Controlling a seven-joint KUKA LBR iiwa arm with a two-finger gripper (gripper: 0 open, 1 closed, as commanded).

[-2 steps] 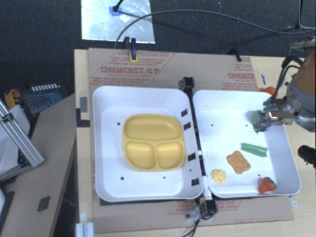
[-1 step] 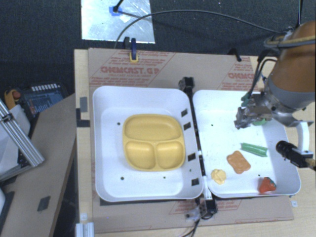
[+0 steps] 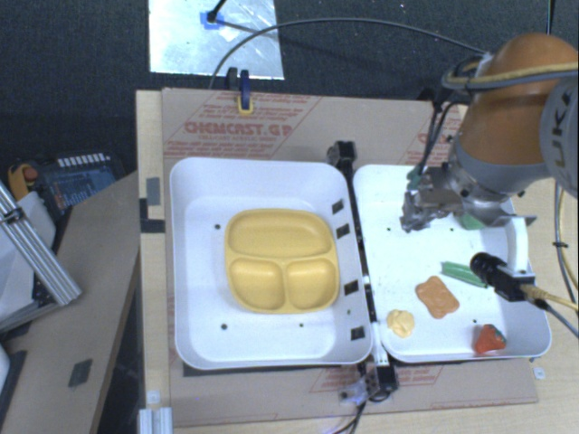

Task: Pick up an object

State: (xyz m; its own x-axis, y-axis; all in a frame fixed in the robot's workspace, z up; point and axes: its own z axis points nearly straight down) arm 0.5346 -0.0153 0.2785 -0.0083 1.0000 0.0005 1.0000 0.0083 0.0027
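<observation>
Camera view from above. Shows the gripper point(image 3: 414, 217) low over the back part of the right bin point(image 3: 534, 337). Cannot tell if it is spread apart or pressed together; too dark and small to make out. Shows a green bit point(image 3: 472, 218) peeking out just beside the gripper, partly hidden. Shows a green stick point(image 3: 461, 273) lying flat, near the gripper and closer to the front. Finds an orange-brown piece point(image 3: 437, 297) just past that. Finds a small pale yellow lump point(image 3: 400, 323) by the front wall and a red toy point(image 3: 489, 338) in the front corner, both well apart from the gripper. Shows a yellow tray point(image 3: 276, 260) with three parts in the left bin point(image 3: 194, 197), off to the picture's left of the gripper.
</observation>
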